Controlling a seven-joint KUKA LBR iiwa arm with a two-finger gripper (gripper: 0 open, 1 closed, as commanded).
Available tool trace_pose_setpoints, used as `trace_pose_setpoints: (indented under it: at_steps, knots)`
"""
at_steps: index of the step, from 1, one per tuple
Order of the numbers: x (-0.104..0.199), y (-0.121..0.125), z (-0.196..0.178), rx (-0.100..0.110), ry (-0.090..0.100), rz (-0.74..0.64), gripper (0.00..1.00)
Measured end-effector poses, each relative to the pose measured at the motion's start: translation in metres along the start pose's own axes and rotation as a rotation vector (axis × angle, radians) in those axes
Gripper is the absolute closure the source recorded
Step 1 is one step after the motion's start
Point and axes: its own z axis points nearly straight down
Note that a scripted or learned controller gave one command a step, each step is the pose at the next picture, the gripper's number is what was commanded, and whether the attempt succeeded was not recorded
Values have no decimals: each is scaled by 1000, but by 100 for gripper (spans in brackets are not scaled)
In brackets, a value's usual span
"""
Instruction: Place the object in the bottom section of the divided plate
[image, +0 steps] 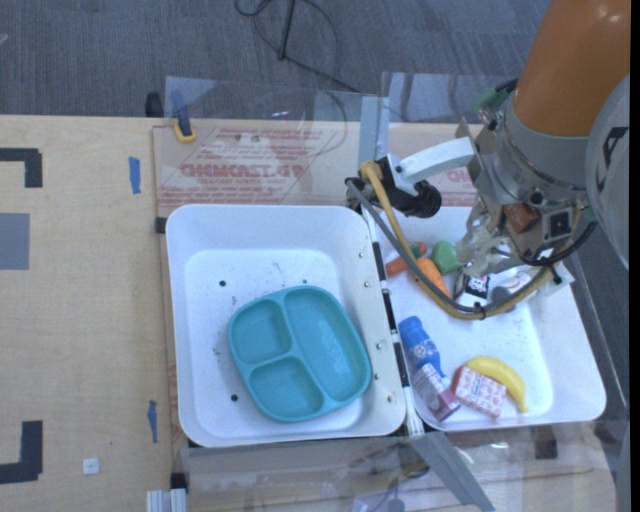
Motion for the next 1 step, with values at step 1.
trace_pose_setpoints:
  at_steps: [1]
  knots:
    - [50,76,-4,4,-6,-149,100]
